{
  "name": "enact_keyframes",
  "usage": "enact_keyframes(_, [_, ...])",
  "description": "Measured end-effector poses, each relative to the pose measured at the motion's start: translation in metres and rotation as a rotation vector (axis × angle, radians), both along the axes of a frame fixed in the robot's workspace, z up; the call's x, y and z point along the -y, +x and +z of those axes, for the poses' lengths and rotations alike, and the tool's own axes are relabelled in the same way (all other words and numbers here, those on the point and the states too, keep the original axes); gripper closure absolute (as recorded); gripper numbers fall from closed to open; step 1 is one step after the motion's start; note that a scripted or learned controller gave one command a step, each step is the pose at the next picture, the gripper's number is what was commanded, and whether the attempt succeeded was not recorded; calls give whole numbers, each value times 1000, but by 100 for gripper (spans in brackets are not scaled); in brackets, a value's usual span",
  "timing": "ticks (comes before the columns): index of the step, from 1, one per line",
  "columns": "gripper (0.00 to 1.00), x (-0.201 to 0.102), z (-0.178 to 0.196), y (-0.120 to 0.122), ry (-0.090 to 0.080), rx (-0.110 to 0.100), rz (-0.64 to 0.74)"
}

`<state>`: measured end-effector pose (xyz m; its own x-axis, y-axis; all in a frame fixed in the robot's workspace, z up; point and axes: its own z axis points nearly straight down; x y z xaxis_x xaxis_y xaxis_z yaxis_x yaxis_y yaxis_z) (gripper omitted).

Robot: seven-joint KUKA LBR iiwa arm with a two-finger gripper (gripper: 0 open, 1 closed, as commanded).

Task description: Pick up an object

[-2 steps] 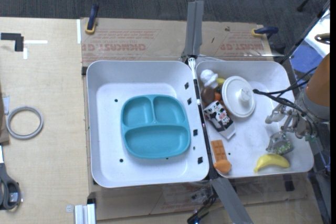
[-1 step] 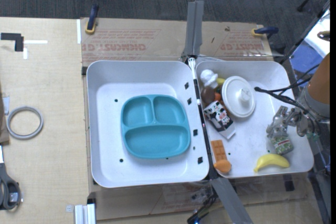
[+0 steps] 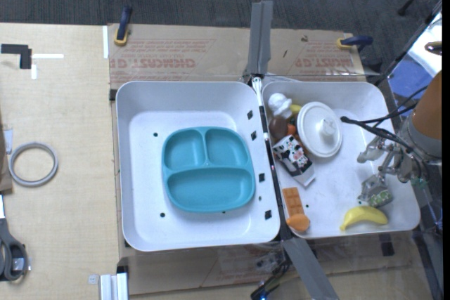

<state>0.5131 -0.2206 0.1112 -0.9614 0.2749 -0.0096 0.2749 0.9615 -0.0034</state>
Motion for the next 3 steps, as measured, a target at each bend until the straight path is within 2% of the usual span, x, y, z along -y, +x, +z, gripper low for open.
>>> enact_keyframes(1, [0,0,-19,-25,6,-6,-96])
enact_keyframes(2, [100,0,-10,-23,5,-3,-93])
enact_keyframes(3, [100,-65,50,-34,8,-5,-555])
